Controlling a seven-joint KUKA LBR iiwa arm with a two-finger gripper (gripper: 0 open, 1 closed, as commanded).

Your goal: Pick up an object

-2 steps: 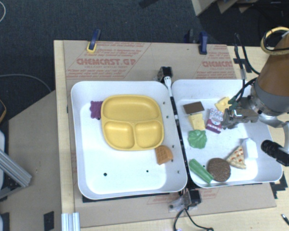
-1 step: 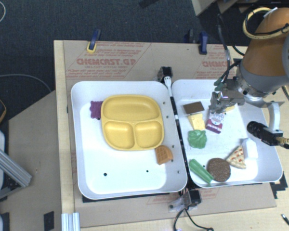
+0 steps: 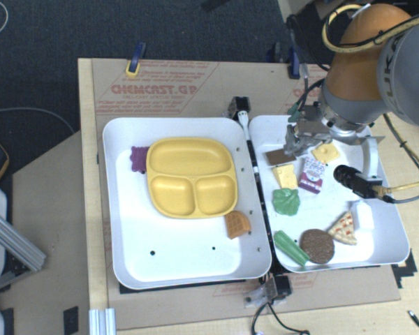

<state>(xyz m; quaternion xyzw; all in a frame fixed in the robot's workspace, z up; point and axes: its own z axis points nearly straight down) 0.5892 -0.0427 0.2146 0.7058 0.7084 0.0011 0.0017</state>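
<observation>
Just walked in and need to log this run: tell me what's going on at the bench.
The arm reaches in from the right, its gripper low over the far end of the right bin, above the toy food there: cheese, a purple packet, a green lump, a pizza slice and a brown patty. Whether it has hold of anything can't be made out. The left bin holds a yellow tray.

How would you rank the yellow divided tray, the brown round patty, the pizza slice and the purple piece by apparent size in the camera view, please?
1. yellow divided tray, by far the largest
2. brown round patty
3. pizza slice and purple piece: too alike to rank; the tray hides part of the purple piece.
</observation>
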